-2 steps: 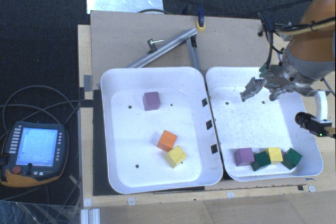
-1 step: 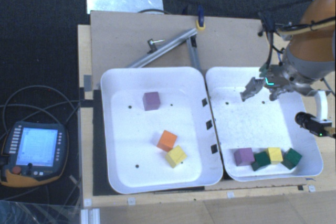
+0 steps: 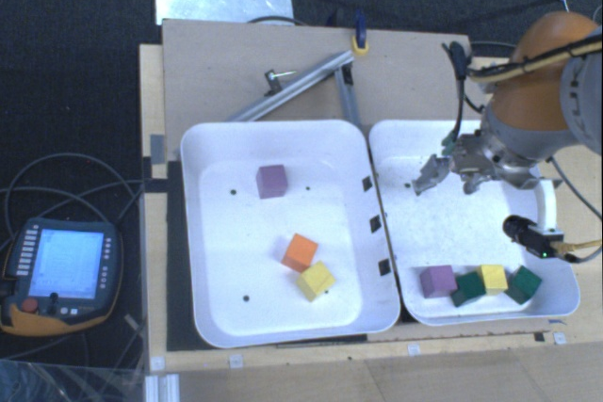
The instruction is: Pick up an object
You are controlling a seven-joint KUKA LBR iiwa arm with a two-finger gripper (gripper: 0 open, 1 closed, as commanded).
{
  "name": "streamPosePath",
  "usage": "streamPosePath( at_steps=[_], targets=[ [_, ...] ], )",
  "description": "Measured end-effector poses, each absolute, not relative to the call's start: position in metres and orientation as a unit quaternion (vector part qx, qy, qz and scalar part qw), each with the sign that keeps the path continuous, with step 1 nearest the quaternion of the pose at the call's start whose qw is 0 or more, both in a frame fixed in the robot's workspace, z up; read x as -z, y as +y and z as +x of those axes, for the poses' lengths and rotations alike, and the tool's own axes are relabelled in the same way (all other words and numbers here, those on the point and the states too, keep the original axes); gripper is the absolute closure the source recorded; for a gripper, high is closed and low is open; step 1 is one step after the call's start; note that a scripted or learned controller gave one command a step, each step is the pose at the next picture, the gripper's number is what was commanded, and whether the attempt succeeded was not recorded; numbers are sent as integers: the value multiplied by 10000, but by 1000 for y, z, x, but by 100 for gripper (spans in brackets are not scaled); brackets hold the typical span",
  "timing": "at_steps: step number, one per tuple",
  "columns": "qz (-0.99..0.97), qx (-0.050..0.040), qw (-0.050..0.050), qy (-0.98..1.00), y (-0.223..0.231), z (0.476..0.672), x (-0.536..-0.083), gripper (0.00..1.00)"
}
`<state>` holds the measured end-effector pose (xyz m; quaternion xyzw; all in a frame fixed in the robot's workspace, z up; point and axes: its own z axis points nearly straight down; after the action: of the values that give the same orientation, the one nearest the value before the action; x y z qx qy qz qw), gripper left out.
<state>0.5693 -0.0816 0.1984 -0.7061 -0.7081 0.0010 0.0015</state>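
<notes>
No text, label, brand, number or sign can be read anywhere. The handheld control pendant (image 3: 58, 276), lying off the bench's left edge, has a lit pale-blue screen, but whatever it displays is too small and blurred to make out, and its side buttons carry no legible marks. The coloured blocks in the two white bins have plain faces with no lettering.
</notes>
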Motion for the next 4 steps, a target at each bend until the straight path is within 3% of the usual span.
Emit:
streamPosePath(
  at_steps=[2, 3, 4],
  targets=[
    [-7062, -13, 16, -7080, -82, 558, -97, 0],
    [-7055, 11, -11, -7087, -83, 560, -110, 100],
    [-7058, 21, -29, -7084, -85, 556, -172, 100]
  ],
)
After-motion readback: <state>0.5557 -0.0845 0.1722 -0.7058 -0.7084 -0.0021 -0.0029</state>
